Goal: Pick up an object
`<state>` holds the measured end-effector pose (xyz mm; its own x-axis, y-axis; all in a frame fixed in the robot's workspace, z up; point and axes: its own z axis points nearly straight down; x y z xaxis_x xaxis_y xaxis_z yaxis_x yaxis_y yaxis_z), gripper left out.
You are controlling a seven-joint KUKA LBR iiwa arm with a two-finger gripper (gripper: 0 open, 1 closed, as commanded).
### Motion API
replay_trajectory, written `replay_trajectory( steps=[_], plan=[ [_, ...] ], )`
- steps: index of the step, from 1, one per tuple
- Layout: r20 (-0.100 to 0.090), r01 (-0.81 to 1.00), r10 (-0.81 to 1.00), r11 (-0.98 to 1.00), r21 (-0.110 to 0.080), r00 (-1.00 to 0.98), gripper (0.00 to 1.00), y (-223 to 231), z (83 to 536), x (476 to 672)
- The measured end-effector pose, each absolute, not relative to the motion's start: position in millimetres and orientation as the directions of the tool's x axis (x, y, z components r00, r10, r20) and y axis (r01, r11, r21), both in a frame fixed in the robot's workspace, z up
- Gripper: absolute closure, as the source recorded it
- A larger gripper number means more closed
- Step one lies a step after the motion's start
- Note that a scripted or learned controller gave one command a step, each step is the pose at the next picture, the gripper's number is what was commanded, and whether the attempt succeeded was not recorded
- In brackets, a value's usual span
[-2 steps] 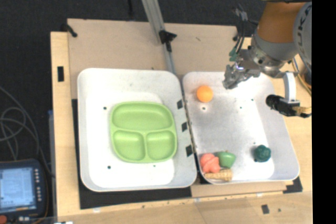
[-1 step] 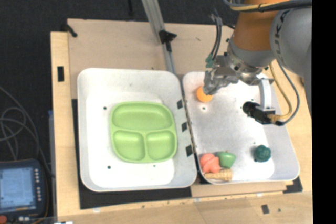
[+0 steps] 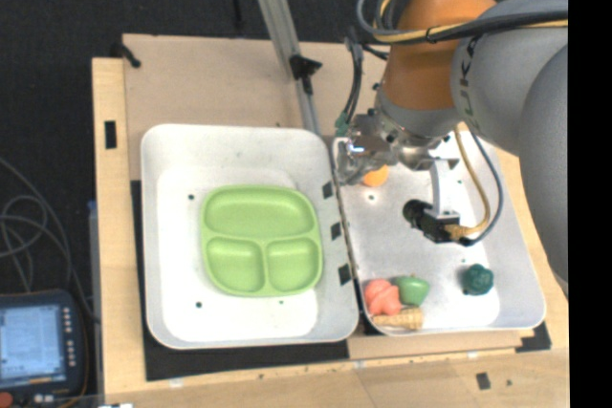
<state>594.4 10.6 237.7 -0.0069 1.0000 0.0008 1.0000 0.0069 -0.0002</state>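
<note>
Gripper (image 3: 361, 160) low over orange piece (image 3: 377, 175) beside bin wall (image 3: 337, 196); finger state unclear, perhaps closing. Risk: wall blocks finger, piece slips.

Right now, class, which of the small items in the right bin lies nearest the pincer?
The small orange item, right beside the pincer at the bin's far left. The pink item, green item and dark green item all sit along the near edge.

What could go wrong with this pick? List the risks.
1. The gripper is low at the right bin's far left corner, beside the dividing wall, so it may strike the rim.
2. The orange object lies partly under the wrist, so it could get nudged rather than grasped.
3. The pink and green toys touch, inviting a double grab.
</note>
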Motion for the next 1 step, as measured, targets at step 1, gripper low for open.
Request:
replay_trajectory(
  steps=[1],
  plan=[
    [0.003,1.0,1.0,0.009,0.003,-0.009,1.0,66.4,248.8,586.7]
  ],
)
